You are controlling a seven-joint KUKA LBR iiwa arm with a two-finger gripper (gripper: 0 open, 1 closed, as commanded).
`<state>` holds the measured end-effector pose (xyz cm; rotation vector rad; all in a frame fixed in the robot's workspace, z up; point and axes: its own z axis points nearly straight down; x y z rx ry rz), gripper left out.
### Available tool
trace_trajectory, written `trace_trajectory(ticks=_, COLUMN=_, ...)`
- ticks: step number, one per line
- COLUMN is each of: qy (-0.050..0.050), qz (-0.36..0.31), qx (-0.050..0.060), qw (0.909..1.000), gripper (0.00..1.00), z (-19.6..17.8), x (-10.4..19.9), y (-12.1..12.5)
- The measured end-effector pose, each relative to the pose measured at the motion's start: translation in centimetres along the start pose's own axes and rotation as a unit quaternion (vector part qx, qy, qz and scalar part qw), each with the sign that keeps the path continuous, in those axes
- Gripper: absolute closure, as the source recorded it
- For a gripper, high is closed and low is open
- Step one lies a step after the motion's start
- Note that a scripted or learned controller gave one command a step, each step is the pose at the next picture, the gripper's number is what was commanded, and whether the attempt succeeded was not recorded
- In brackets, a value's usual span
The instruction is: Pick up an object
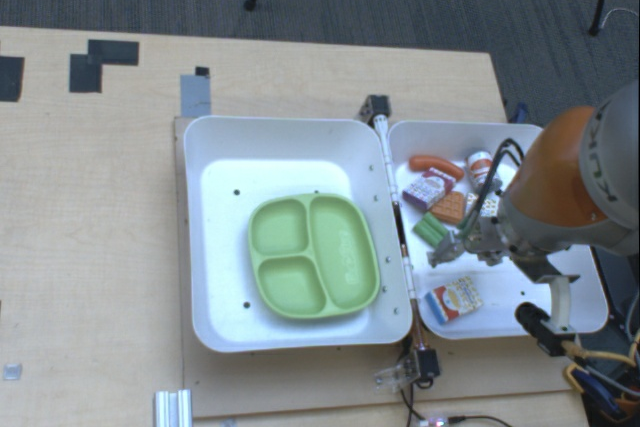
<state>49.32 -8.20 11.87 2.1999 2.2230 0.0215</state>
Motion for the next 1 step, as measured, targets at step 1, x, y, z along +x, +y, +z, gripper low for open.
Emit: trace_trajectory(ticks=1, qy=0.0, qz=0.004, qx=0.006, qw=1.0, gripper=0.0, z=3.2, x=-0.11, y=-0.53)
